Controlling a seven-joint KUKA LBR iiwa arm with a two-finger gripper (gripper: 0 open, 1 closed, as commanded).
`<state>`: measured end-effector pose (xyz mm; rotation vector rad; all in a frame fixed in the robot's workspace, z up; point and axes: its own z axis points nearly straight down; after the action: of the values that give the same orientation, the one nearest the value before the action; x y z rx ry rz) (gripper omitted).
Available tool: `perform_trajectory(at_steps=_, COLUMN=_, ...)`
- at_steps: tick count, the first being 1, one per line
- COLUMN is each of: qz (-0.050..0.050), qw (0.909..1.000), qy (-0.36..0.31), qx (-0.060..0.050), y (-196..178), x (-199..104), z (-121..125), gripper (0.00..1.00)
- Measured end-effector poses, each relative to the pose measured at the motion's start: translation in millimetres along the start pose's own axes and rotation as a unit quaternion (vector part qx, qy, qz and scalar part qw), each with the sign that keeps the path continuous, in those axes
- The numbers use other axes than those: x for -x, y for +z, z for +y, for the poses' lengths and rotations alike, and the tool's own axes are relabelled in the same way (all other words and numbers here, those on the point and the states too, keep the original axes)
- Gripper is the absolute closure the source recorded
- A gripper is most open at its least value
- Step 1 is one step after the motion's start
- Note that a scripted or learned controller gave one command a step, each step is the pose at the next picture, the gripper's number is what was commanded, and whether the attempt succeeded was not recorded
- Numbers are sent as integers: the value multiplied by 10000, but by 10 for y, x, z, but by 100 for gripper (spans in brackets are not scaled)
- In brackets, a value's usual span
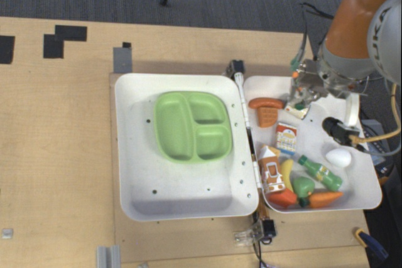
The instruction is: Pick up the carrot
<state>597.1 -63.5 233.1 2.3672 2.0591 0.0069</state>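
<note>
The carrot (pixel 325 199) lies at the near edge of the right bin (pixel 370 188), just beside a green pepper (pixel 303 186) and a green bottle (pixel 321 173). The hand (pixel 303 96) hangs over that bin's far side, near a small carton (pixel 286 137) and well apart from the carrot; whether it is open or closed I cannot tell. A white egg (pixel 339 157) sits toward the bin's right edge. The left bin (pixel 135 198) holds a green divided plate (pixel 191 125).
</note>
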Motion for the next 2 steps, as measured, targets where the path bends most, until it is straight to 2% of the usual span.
perform_trajectory(at_steps=2, qz=-1, qw=10000, qy=-75, qx=22, y=-213, x=-12, z=18, gripper=100)
